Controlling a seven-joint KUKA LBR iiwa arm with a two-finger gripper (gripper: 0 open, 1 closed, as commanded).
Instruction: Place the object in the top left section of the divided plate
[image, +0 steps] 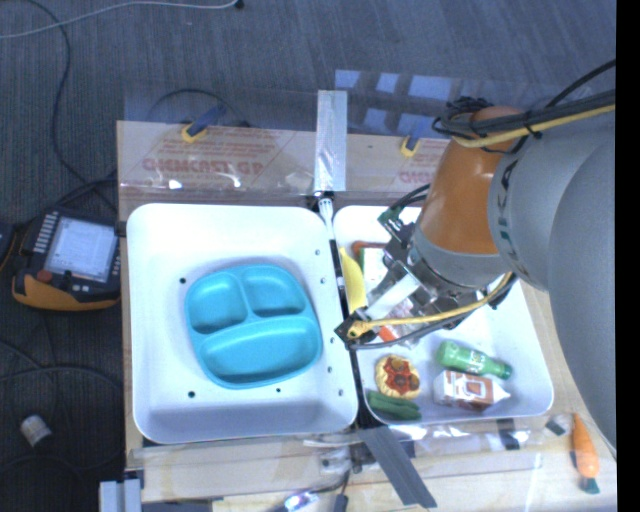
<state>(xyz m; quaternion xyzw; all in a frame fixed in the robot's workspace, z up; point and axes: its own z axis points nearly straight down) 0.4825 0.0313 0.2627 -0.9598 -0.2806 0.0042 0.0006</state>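
A blue divided plate (252, 322) lies in the left white bin (160, 400), with two small sections at its far side and one large section nearer the front. My gripper (388, 300) hangs low over the left part of the right bin (530, 395), under the orange wrist band. Beside it, a yellow banana-like piece (352, 272) lies along the bin's left wall. Toward the front of that bin sit a round pizza toy (397, 375), a green bottle (473, 360), a small carton (468, 391) and a green cucumber-like piece (393, 405).
The grey arm covers the right bin's far right side. A ridge (336, 300) separates the two bins. A handheld screen unit (70, 260) lies on the floor to the left, and an orange tool (585, 452) rests off the bench at the front right.
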